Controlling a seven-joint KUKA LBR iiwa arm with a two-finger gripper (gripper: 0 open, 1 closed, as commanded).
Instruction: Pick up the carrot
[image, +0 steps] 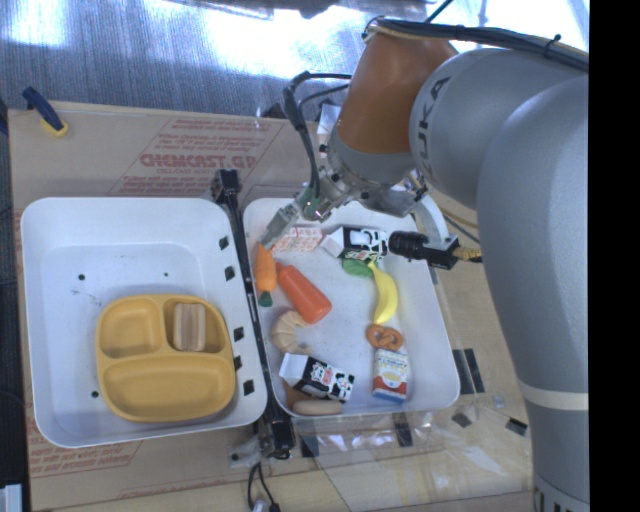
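The carrot (264, 270), orange with a green stub at its near end, lies along the left wall of the right bin (440, 345). It rests flat, just left of an orange bottle (303, 292). My gripper (303, 210) hangs over the back left corner of that bin, above a small white and pink packet (296, 240). It sits a little behind and to the right of the carrot and is apart from it. Nothing shows in its grasp.
The right bin also holds a banana (384, 292), two cow-print cartons (362, 241) (326, 379), a croissant (290, 328), a pretzel (385, 337), a juice box (392, 373) and a sausage (318, 406). The left bin (60, 240) holds a yellow divided tray (160, 385).
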